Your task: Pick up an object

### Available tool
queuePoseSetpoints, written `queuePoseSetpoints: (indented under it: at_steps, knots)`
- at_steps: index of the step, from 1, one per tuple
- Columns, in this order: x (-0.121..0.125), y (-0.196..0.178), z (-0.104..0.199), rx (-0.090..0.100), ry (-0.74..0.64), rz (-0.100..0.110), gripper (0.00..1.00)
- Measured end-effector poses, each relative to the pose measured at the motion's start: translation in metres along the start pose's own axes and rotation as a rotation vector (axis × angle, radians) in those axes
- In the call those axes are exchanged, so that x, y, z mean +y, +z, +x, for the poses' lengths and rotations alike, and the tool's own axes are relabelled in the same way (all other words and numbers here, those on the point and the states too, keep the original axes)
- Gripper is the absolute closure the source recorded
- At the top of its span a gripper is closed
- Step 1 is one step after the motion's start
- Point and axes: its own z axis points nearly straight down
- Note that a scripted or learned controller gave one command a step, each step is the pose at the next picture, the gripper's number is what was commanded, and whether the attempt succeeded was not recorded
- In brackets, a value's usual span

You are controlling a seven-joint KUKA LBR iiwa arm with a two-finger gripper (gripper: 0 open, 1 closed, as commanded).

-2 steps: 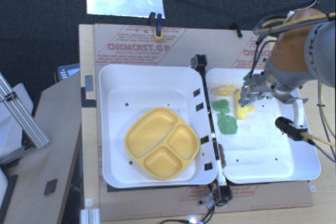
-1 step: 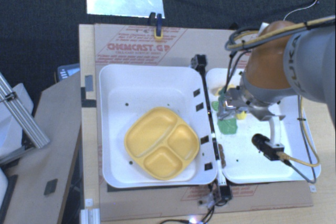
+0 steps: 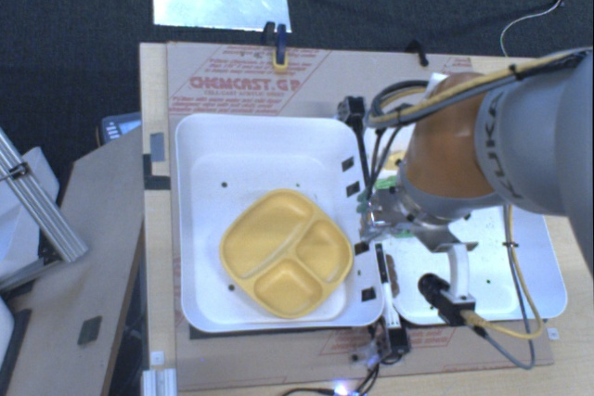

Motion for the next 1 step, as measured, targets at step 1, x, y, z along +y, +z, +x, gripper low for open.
queuePoseSetpoints:
  at_steps: [1]
  knots:
    - [0.0246, -0.1686, 0.0869, 0.006, -0.006, -0.023, 1.00]
